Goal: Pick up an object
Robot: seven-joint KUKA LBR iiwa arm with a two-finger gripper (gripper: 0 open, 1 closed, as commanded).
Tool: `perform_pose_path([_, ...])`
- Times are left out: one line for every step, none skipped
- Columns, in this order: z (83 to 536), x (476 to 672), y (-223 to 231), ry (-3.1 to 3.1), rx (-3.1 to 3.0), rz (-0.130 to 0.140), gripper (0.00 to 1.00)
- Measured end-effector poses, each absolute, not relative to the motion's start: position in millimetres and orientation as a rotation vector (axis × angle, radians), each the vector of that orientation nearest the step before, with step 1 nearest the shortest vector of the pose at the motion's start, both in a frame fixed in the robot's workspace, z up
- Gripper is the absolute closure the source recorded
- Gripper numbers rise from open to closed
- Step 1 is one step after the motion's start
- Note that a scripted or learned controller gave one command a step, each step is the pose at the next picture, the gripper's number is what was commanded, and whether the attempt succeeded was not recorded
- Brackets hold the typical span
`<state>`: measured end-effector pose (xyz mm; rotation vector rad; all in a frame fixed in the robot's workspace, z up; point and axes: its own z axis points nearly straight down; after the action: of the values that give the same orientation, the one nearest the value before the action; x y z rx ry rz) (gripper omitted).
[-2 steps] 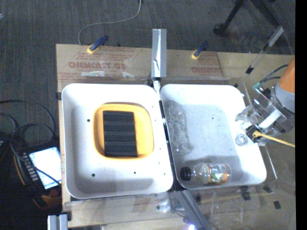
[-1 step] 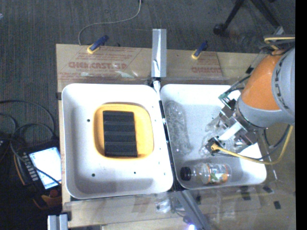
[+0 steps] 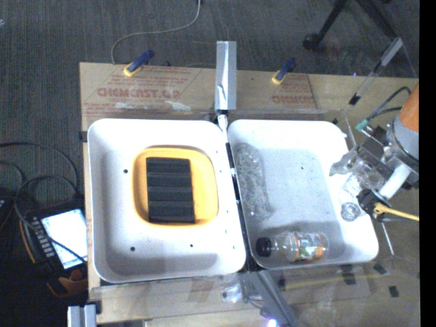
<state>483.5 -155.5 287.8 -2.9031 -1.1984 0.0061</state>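
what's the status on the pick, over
Gripper over right bin's right edge, nothing seen held. Bottle lying at near wall. Clear bottle along left wall.

Even overhead light, soft shadows, white bins (image 3: 109,182) glaring, grainy.

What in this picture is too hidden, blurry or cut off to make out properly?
- Arm: cut off by the camera view's right edge.
- Label on the plastic bottle: too small to read.
- Crumpled clear plastic in the right bin: see-through, outline blurs into the white floor.
- Printing on the cardboard: faint, unreadable.
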Motion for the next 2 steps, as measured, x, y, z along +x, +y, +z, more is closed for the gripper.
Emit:
perform_pose_path([327.3,507.2,-219.8,-1.005,-2.978,0.006,0.0])
perform_pose_path([327.2,507.1,-219.9,-1.004,-2.978,0.006,0.0])
